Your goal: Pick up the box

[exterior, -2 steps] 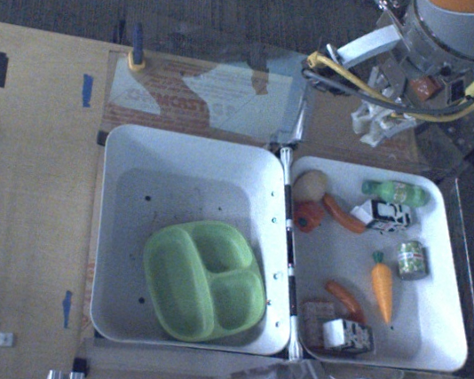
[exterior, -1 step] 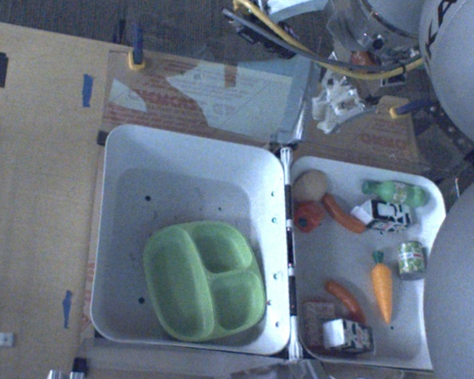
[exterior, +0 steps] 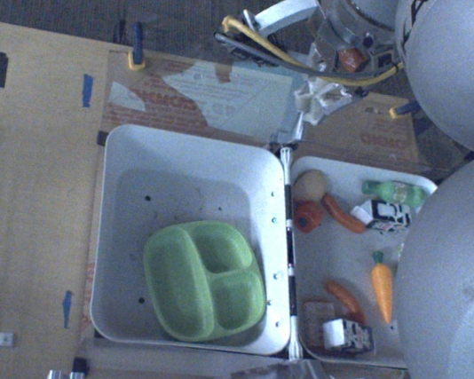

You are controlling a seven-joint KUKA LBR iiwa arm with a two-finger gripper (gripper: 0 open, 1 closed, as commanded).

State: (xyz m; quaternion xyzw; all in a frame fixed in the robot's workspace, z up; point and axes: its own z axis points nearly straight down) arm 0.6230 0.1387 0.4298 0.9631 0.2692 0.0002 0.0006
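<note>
– Up at the top of the frame, just past the far rim of the bins, that's where the end effector [exterior: 317, 99] hangs, over the table [exterior: 29, 194] and not over either bin.

– Is it apart or together?

– I can't tell from here. It's a pale blur under the wrist and the yellow cable [exterior: 269, 50]. Nothing I could call a held thing.

– And the box?

– In the right bin [exterior: 318, 270], toward its upper right. I take the little black-and-white box [exterior: 390, 217] to be the one meant. It sits just below the green bottle [exterior: 394, 191], with the orange sausage-shaped piece [exterior: 345, 216] just to its left.

– So which way from the end effector?

– Down the frame and off to the right. It has to cross the far rim, then pass the round beige thing [exterior: 311, 186] in the bin's upper left corner.

– How does the box lie?

– Its long side seems to run roughly left to right across the frame, though it's small and partly tucked against the arm's grey bulk [exterior: 454, 292], so I wouldn't swear to it.

– Anything to confuse it with?

– A second carton [exterior: 346, 336] at the lower end of the same bin, farther off. The green tray [exterior: 204, 279] in the left bin [exterior: 133, 167] is out of the way.
</note>
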